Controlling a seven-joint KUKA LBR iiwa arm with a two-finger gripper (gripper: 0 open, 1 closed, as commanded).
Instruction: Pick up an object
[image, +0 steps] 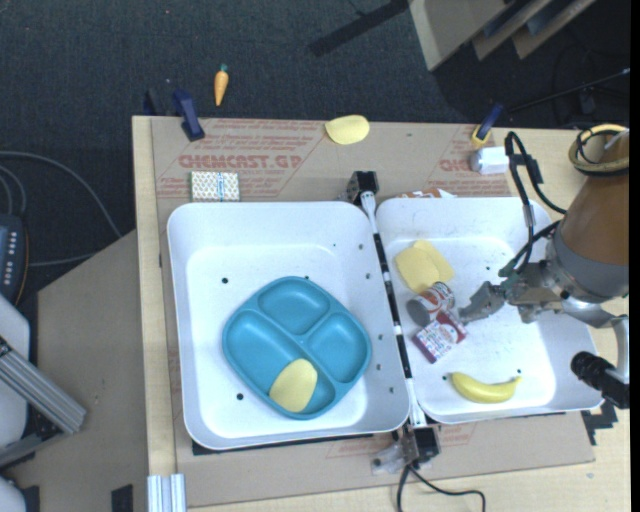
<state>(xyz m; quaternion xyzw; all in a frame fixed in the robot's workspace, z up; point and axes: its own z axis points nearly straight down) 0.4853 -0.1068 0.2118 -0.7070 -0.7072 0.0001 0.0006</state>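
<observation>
The gripper (478, 302) is reaching into the right bin (500, 222) from its right side, its dark fingertips pointing toward the divider between the two bins, and nothing is showing between them; whether the jaws are parted or closed I cannot tell at this size. Just beyond the tips, toward the divider, a small red-and-white can (432, 297) is lying near the middle of the bin, and a red packet (438, 338) is lying touching or just beside it on the side nearer the front edge. The can looks like the nearest candidate, sitting almost in line with the direction the tips are pointing, so the coming move is probably a short push forward and down. The packet is lying flat with its long axis slanting from the divider toward the bin's middle. A yellow sponge-like block (423, 264) is sitting just behind the can, toward the back wall, crowding that side. A banana (484, 387) is lying along the front wall, long axis parallel to that edge, apart from the cluster and with open floor around it. In the left bin (200, 300) a blue divided plate (295, 340) is carrying a yellow piece (294, 385) in its front compartment.
</observation>
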